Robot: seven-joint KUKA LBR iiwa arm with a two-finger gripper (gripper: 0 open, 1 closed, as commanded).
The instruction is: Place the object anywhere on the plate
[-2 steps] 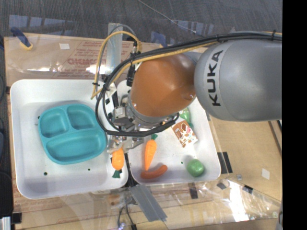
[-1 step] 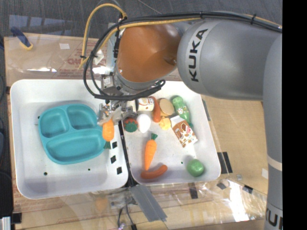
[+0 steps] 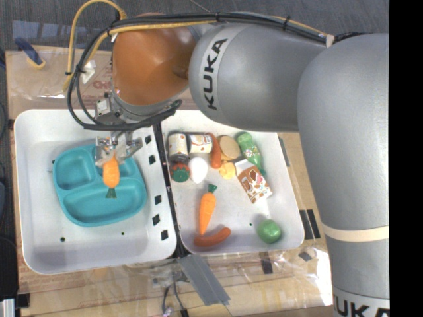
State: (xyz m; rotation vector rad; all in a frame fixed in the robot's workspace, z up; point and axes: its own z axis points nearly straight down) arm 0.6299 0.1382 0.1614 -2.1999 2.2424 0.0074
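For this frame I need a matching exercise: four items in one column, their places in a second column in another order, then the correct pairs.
Items:
1. small carrot
2. teal plate
3. large carrot
4. green ball

Places:
A. near right corner of the right bin
B. middle of the right bin, above the sausage
C. lying in the left bin
D. between the hand's fingers, over the plate

Pairs: 1-D, 2-C, 3-B, 4-A

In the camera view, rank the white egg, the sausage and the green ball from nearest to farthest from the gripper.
From the gripper over the left bin:
1. White egg, right bin, near the divider.
2. Sausage, right bin's front edge.
3. Green ball, right bin's far front corner.
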